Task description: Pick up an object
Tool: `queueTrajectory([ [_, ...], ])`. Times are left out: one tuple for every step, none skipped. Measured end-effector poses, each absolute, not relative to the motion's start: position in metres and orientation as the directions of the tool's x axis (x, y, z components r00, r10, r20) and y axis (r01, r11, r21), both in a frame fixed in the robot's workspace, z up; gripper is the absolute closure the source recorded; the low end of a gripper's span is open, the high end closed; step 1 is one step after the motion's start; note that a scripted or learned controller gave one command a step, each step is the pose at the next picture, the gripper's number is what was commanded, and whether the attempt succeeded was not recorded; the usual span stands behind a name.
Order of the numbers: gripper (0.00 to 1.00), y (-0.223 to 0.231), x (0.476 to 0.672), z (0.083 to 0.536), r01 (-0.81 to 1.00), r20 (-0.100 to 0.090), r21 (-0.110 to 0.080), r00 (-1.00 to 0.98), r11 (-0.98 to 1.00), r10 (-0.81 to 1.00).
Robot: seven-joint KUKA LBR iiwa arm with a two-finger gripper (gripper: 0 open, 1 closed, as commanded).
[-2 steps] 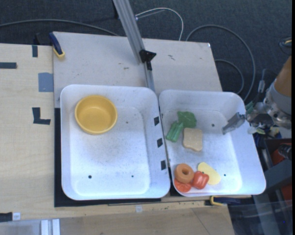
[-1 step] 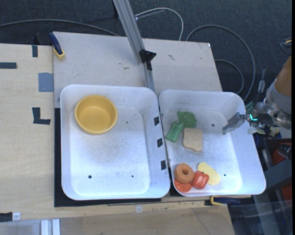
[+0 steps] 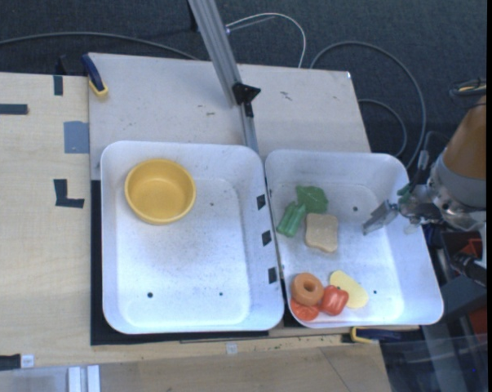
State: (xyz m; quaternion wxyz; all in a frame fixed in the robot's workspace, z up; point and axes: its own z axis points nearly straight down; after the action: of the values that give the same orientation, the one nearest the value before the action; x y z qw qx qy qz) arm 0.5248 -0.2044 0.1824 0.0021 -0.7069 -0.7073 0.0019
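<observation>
The grey arm with its orange band is cut off at the right edge, and its gripper (image 3: 382, 217) hangs over the right side of the right bin (image 3: 356, 163); the dark fingers are too small to tell apart, so how far open they stand cannot be judged. That bin holds a green toy (image 3: 301, 208), a slice of bread (image 3: 321, 232), a donut (image 3: 308, 287), a red pepper (image 3: 334, 300) and a yellow piece (image 3: 352, 289). The left bin (image 3: 180, 300) holds a yellow bowl (image 3: 159, 190).
</observation>
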Motion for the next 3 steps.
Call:
queueTrajectory([
  [0.0, -0.201, 0.517, 0.136, 1.0, 0.002, -0.007, -0.001, 0.001, 1.0],
  [0.0, -0.201, 0.517, 0.088, 1.0, -0.002, 0.0, -0.001, 0.001, 1.0],
  [1.0, -0.2, 0.517, 0.1, 1.0, -0.001, 0.0, -0.002, 0.002, 1.0],
])
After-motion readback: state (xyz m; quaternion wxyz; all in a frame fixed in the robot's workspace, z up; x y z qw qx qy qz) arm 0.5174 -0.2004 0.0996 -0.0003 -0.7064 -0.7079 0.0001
